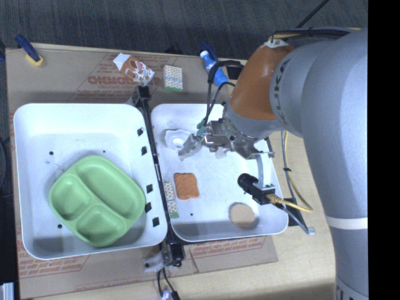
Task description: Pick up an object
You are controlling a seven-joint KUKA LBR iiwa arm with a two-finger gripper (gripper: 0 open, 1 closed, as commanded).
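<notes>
From the fixed camera above the bench, two shallow white bins sit side by side on brown cardboard. The left bin (37, 167) holds one thing: a green divided tray (97, 199) with three compartments, lying toward the near left part of the floor.

The right bin (215, 227) holds three loose objects. One orange-brown rectangular piece (186, 185) lies near the bin's left wall. One round tan disc (242, 214) lies near the front rim, well apart from the orange piece. One white crumpled object (175, 139) lies toward the back left of the bin.

The grey arm with its orange band (259, 86) reaches in from the right and hangs over the back of the right bin. The gripper (190, 144) is just beside the white crumpled object, at its right edge; whether it is apart, together or clamped on that object cannot be told.

Behind the bins, on the cardboard, lie two small printed packets (133, 69), and two blue clamps (212, 65) are in view.
</notes>
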